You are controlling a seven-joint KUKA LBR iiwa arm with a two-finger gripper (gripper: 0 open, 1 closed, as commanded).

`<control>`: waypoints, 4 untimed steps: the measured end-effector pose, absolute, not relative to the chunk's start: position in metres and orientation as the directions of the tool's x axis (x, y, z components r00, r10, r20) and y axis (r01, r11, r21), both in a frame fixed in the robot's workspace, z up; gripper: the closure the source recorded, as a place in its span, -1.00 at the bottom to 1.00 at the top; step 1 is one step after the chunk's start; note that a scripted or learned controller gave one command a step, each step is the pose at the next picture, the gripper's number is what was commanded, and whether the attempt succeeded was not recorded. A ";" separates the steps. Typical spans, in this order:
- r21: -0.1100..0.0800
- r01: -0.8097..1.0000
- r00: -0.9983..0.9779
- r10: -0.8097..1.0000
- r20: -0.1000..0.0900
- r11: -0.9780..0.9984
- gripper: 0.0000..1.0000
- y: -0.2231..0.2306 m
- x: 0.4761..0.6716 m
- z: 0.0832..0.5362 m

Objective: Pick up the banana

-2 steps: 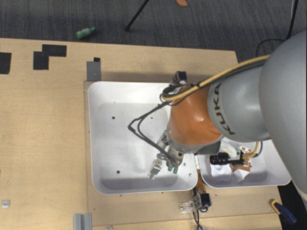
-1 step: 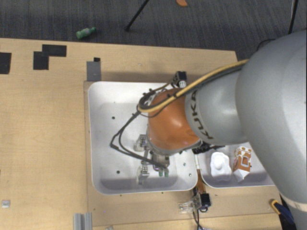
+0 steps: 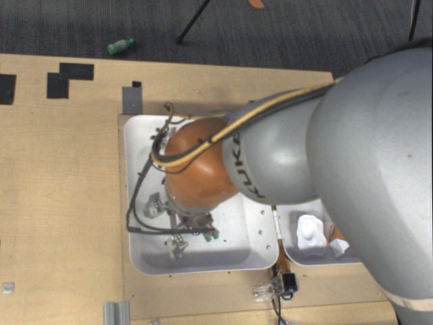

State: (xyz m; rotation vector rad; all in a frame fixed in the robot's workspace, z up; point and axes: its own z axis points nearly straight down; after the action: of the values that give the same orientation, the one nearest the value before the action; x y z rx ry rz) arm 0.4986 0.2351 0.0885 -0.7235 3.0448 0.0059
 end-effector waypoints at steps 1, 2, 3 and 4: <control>0.001 -0.390 -0.921 -0.390 -0.010 0.921 -1.00 0.235 0.570 0.230; 0.001 -0.314 -0.949 -0.314 0.000 0.949 -1.00 0.192 0.519 0.098; -0.001 -0.516 -0.856 -0.516 -0.011 0.856 -1.00 0.236 0.501 0.089; -0.002 -0.550 -0.835 -0.550 -0.012 0.835 -1.00 0.214 0.514 0.356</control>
State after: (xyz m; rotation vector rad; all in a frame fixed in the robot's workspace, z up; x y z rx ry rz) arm 0.5138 0.2141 0.3560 -0.8981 2.9982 0.0027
